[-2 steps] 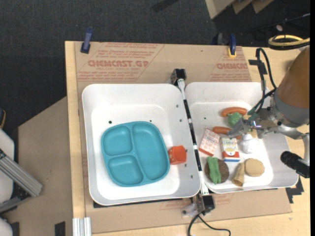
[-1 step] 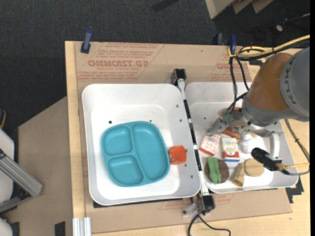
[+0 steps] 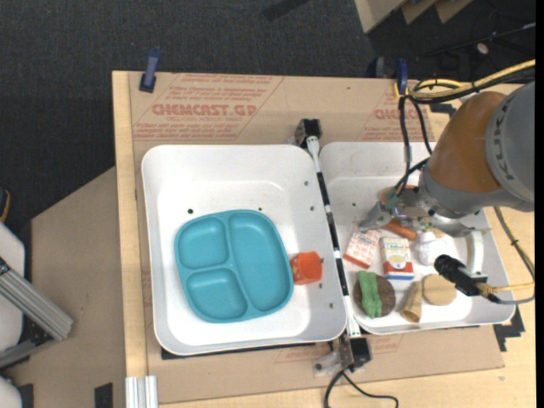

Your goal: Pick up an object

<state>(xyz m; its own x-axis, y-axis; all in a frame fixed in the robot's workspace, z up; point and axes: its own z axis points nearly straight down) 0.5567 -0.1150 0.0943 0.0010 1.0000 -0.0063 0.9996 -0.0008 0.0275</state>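
Two shallow white bins sit side by side on the bench (image 3: 212,109): the left bin (image 3: 170,185) and the right bin (image 3: 357,164). Left of the black divider strip (image 3: 327,215) between them lie two things: one teal divided plate (image 3: 234,264) with three compartments, and one small orange piece (image 3: 307,267) just beside the plate and close to the divider. Right of the divider lies a cluster of small items: one red-and-white packet (image 3: 363,248), one small carton (image 3: 396,257), one green piece (image 3: 370,294), one brown round piece (image 3: 386,296), and one tan round piece (image 3: 439,290). Further small items nearer the arm are too jumbled to count. Two blue clamps (image 3: 150,69) grip the bench's far edge.
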